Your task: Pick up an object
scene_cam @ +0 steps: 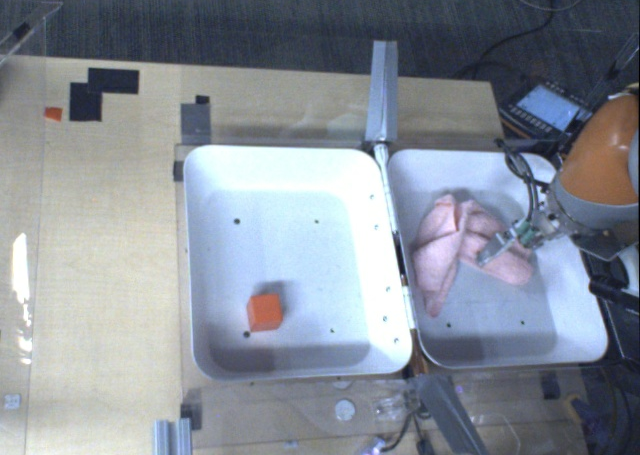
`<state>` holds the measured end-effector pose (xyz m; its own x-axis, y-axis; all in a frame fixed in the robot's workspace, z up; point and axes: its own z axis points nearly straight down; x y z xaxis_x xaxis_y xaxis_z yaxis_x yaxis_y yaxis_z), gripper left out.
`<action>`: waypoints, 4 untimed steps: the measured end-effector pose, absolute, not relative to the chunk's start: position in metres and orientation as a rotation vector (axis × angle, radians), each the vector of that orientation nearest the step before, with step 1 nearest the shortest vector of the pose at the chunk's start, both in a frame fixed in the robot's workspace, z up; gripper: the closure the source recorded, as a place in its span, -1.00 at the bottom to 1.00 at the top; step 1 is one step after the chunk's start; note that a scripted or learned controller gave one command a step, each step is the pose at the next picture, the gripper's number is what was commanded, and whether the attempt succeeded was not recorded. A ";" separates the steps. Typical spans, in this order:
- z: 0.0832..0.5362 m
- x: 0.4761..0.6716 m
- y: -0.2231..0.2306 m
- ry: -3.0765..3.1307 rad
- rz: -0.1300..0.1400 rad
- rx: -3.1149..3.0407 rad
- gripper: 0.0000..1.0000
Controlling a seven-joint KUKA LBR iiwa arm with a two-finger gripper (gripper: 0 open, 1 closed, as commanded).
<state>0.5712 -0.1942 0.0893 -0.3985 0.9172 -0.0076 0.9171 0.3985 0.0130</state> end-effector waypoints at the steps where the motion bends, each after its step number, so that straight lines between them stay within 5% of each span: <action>1: 0.090 0.566 -0.191 2.884 0.006 1.205 -1.00; 2: 0.089 0.621 -0.181 2.900 0.007 1.173 -1.00; 3: 0.089 0.633 -0.135 3.005 0.004 0.868 -1.00; 4: 0.100 0.637 -0.134 2.995 0.010 0.871 1.00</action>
<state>0.6369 -0.1341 0.1005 -0.8439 0.5362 -0.0197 0.5361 0.8441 0.0126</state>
